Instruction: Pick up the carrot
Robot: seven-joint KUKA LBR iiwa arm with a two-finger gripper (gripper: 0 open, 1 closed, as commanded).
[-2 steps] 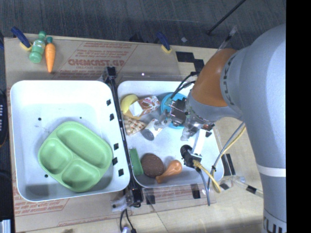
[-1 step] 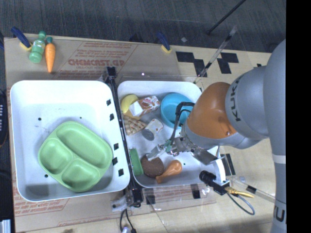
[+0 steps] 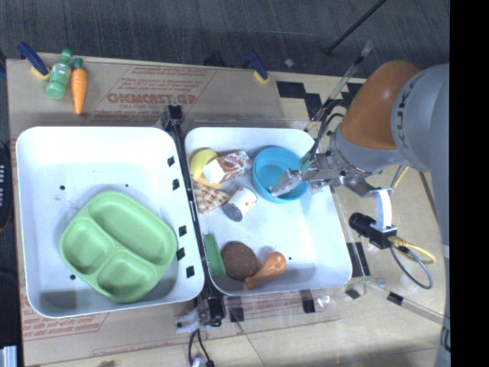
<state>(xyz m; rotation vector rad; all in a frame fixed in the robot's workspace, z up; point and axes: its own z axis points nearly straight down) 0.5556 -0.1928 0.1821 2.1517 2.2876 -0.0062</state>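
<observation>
The surface (image 3: 229, 82) is carrying two white bins side by side. The left bin (image 3: 46, 151) is holding a green divided plate (image 3: 118, 243), which is lying at a tilt and taking up much of its floor. The right bin (image 3: 321, 243) is holding several smaller things. The grey arm (image 3: 412, 121) with its orange band is reaching in from the right, and the gripper (image 3: 290, 183) is hanging over the blue bowl (image 3: 271, 167) at the bin's far right side; whether it is released or clenched cannot be told. The carrot (image 3: 79, 88) is lying outside both bins, on the surface beyond the left bin's far corner, touching a green toy bottle (image 3: 58, 79), well apart from the gripper. In the right bin a brown round patty (image 3: 240, 259) is lying beside a drumstick (image 3: 267, 267), with a small white can (image 3: 241, 202) near the middle.
</observation>
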